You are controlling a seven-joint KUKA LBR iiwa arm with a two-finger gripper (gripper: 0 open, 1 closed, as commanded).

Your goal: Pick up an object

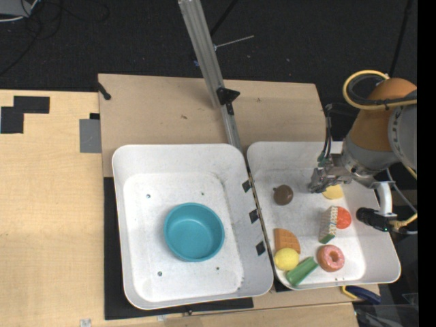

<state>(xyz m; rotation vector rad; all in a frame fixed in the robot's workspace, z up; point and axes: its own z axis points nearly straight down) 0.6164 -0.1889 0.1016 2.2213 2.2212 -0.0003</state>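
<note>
The claw [325, 180] hangs low over the right bin [368, 268], near the bin's far right part. It looks small and dark from up here, so I cannot tell if it is open or closed. A small yellow thing [333, 192] sits right under the claw, just a bit toward the front. The claw looks like it is touching the yellow thing or is very close to it, but I cannot see it held in the claw.

To the left of the claw, a little way off, lies a round brown thing [283, 195]. In front of the claw is a red and white toy [335, 220] with a green end. Farther to the front is a pink donut [331, 257]. Left of the donut is a green stick [302, 270], and next to that a yellow ball [286, 258] that touches an orange piece [286, 239].

Far to the left of the claw is the left bin [136, 176]. A blue bowl [194, 231] sits in it, right side up. Both bins rest on the desk [48, 203]. Behind the bins, a long metal bar [206, 46] leans up and away. The grey arm [378, 138] with its orange band comes in from the right, just behind the claw.
</note>
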